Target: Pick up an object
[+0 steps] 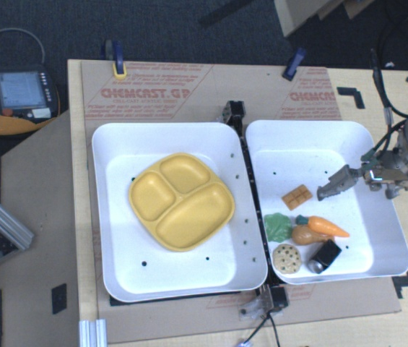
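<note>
My gripper (331, 188) reaches in from the right over the right bin (377, 215), its grey fingers pointing left and down toward the middle of the bin. Just left of it lies a small brown waffle-like block (297, 196). Below sit an orange carrot (324, 227), a green leafy piece (278, 227), a brown piece (302, 235), a round dotted cracker (287, 257) and a small black object (325, 256). Nothing is visible between the fingers.
The left bin (117, 194) holds a yellow divided plate (182, 201). A black clamp (234, 112) sits at the top of the seam between the bins. Cables and the arm's wrist (406, 165) crowd the right edge.
</note>
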Action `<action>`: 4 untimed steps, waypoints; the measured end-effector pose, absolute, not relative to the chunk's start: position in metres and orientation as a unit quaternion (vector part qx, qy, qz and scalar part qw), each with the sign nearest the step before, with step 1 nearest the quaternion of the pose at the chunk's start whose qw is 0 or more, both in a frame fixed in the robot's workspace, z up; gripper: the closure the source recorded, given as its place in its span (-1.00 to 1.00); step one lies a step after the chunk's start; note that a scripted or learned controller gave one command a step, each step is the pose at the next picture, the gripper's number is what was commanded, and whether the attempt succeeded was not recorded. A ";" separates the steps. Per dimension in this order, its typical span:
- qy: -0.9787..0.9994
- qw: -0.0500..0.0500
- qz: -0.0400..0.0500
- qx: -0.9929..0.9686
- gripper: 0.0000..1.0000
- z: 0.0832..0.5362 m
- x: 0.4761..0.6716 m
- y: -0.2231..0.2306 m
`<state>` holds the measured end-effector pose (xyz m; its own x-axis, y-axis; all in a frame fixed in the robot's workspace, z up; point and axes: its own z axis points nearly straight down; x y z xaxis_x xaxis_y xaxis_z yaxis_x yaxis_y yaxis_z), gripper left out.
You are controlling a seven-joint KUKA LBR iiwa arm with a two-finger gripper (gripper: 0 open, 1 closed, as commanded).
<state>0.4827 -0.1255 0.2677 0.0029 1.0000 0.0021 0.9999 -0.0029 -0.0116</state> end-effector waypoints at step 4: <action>-0.707 0.003 0.001 -0.707 -1.00 0.128 0.494 -0.118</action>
<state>0.4939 -0.1182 0.1277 0.0000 1.0000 0.0025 1.0000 0.0000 -0.0055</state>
